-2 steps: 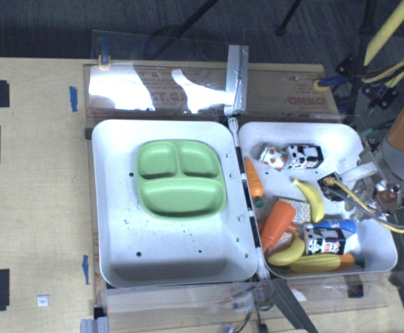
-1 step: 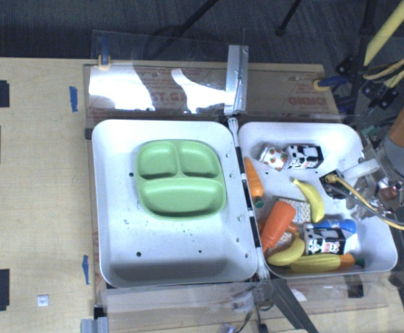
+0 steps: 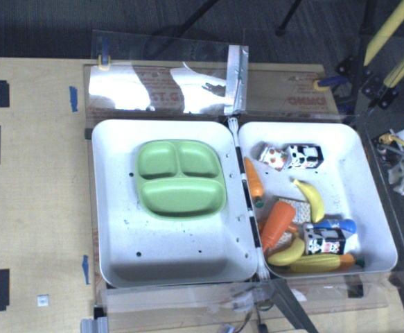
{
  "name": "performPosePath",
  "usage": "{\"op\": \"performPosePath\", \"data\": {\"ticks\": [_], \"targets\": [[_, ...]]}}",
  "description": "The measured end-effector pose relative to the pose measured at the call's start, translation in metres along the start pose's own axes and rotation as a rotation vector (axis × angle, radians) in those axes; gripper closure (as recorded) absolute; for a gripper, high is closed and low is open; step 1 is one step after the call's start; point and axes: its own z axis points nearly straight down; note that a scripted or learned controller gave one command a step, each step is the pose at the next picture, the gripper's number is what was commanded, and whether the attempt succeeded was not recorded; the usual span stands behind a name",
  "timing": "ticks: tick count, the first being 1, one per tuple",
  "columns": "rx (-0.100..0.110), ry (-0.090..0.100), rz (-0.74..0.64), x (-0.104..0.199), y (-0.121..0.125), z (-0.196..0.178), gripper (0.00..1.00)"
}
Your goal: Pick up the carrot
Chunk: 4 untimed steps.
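A small slim carrot (image 3: 253, 177) with a green tip lies along the left wall of the right bin (image 3: 368, 186). A thicker orange carrot (image 3: 278, 222) lies at a slant just below it, its lower end resting against a yellow banana (image 3: 287, 254). Both carrots are uncovered from above.
The right bin also holds a cow-patterned carton (image 3: 304, 156) at the back, another with a blue cap (image 3: 325, 240) at the front, a banana (image 3: 311, 198) in the middle and one (image 3: 317, 263) along the front wall. A green divided plate (image 3: 181, 177) sits in the left bin (image 3: 118, 241).
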Motion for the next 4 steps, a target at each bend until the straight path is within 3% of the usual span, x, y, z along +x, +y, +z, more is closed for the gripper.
{"op": "performPosePath", "data": {"ticks": [1, 2, 3, 4], "targets": [[0.003, -0.002, 0.002, 0.005, 0.018, 0.070, 1.00], [0.003, -0.001, 0.005, -0.030, 0.041, 0.093, 1.00], [0.004, -0.002, 0.003, -0.029, 0.040, 0.097, 1.00], [0.014, 0.007, -0.002, -0.024, 0.035, 0.230, 1.00]]}}
